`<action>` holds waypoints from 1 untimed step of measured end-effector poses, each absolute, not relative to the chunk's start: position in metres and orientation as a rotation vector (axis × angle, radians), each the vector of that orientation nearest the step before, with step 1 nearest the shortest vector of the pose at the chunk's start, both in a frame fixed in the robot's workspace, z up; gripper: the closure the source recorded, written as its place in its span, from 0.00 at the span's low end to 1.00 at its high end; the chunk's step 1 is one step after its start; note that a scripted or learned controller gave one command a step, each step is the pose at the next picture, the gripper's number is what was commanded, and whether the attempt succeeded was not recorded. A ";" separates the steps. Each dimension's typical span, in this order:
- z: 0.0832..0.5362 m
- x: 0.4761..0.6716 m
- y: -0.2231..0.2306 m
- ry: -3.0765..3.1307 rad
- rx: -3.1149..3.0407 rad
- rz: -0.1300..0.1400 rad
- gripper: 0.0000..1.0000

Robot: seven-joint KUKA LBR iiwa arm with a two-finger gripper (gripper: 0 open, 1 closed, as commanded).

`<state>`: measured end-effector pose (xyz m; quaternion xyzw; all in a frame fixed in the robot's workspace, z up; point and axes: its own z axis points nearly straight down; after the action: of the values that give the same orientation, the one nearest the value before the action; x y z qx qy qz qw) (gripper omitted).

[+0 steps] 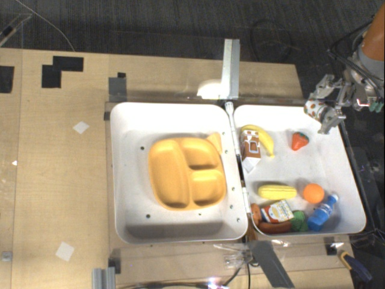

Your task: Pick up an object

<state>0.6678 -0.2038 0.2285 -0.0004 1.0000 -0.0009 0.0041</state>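
Hand (325, 110) hovers, grip state unclear. Strawberry (299, 141), just below-left of it, looks light, rigid, smooth; grasp across its body.

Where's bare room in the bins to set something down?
Right bin: open floor between the strawberry, corn and right wall. Its near edge is crowded: orange, bottle, ketchup. Left bin: the yellow tray fills the middle, with bare strips along the left wall and near side.

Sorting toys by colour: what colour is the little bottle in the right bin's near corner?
Blue, with a white cap; the bottle shows in the camera view.
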 end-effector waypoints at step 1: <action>0.098 0.658 -0.201 3.031 0.803 0.000 0.00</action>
<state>0.6581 -0.2008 0.0984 0.2560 0.9667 0.0000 0.0030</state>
